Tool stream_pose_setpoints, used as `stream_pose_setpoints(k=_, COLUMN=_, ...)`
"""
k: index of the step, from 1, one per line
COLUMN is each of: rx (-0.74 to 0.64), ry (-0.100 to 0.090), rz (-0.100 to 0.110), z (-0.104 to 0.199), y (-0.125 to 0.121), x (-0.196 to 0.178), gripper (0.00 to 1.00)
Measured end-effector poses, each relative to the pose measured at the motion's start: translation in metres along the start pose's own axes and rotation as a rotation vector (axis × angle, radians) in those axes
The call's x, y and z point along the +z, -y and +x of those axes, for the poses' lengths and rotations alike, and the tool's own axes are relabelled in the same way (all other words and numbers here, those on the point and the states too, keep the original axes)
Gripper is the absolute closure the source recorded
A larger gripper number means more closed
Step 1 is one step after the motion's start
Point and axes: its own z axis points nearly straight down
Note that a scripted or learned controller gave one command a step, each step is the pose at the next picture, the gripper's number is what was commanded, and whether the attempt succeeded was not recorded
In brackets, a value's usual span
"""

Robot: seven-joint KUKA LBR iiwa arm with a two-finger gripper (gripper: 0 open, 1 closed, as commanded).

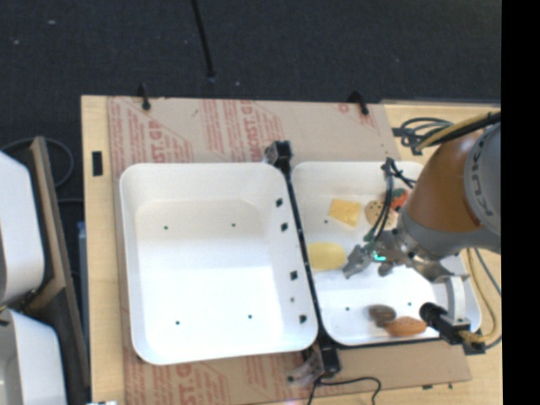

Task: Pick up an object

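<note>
A light wooden bench carries a sheet of brown cardboard printed with red lettering, and on it sit two shallow white bins side by side, parted by a black divider strip that runs from about 12 o'clock down to 6 o'clock. The left bin has a bare white floor marked with a few small dark dots. In the right bin, a pale yellow rounded object lies near the divider at roughly 9 o'clock of that bin, a yellow-tan block sits toward 11 o'clock, and a brown lump and an orange-pink piece rest together near 5 o'clock. The grey arm with its orange band reaches in from 3 o'clock, and the gripper hangs just beside the pale yellow object; how far it is open, or whether it grips anything, cannot be made out. Beyond the bench at 12 o'clock lies dark carpet crossed by a thin black cable.
</note>
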Motion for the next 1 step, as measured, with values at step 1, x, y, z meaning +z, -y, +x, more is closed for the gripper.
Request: stream_pose_setpoints(k=1, rx=-0.001, ry=0.003, rz=-0.004, z=-0.0764, y=-0.0502, x=-0.0877, gripper=0.0)
